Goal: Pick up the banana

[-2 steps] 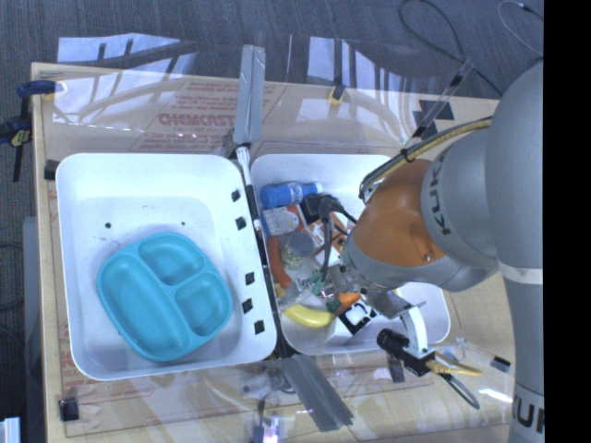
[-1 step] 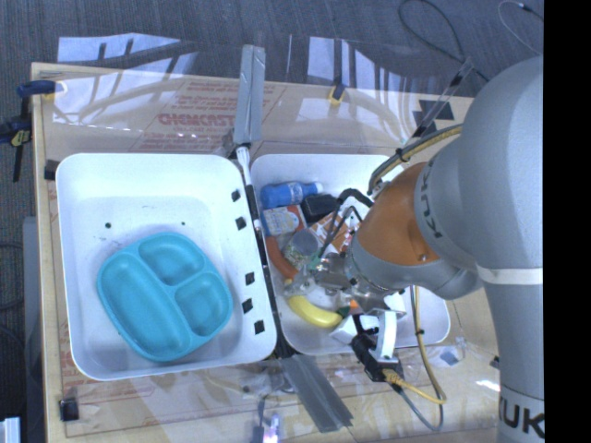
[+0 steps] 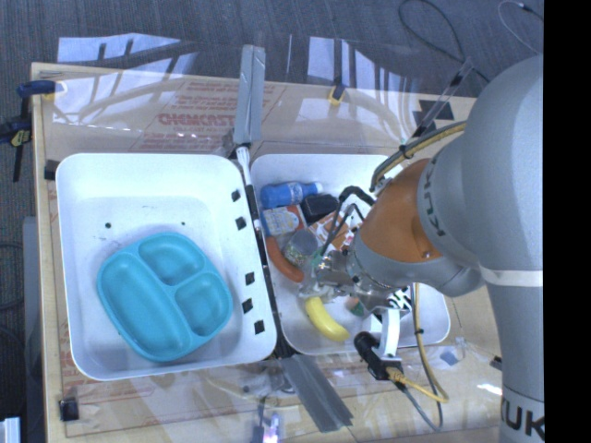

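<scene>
A yellow banana (image 3: pixel 325 318) lies near the front edge of the right bin (image 3: pixel 434 326). My gripper (image 3: pixel 329 282) hangs just above the banana's far end, under the orange-banded wrist (image 3: pixel 397 229). The arm's bulk covers most of the right bin's right half. The view does not let me judge how the gripper stands or whether it touches the banana.
Behind the gripper in the right bin lie a blue-capped plastic bottle (image 3: pixel 282 195), a black object (image 3: pixel 319 206) and an orange-red item (image 3: pixel 284 264). A blue divided plate (image 3: pixel 164 295) rests in the left bin (image 3: pixel 83 201). A divider (image 3: pixel 251 247) separates the bins.
</scene>
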Available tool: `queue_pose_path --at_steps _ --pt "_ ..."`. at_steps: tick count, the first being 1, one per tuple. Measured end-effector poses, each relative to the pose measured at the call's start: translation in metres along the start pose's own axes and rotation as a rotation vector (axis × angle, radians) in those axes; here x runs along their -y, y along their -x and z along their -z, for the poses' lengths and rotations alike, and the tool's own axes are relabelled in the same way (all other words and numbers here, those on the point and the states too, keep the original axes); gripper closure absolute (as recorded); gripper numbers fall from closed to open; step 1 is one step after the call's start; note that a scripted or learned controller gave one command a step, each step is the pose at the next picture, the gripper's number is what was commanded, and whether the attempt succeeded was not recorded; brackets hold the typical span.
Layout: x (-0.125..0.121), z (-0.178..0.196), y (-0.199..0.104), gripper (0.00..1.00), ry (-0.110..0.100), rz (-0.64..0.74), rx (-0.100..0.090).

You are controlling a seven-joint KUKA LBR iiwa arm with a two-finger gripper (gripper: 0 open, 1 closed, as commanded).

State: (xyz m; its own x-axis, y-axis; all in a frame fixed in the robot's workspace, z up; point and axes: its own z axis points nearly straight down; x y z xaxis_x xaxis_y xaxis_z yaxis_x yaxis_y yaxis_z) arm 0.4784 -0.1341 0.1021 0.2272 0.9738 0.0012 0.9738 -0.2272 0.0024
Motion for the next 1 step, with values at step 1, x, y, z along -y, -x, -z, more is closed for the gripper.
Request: queue_pose_path --at_steps 1 --pt "0.0211 0.0889 -0.0839 1.00 -0.006 -0.237 0.000"
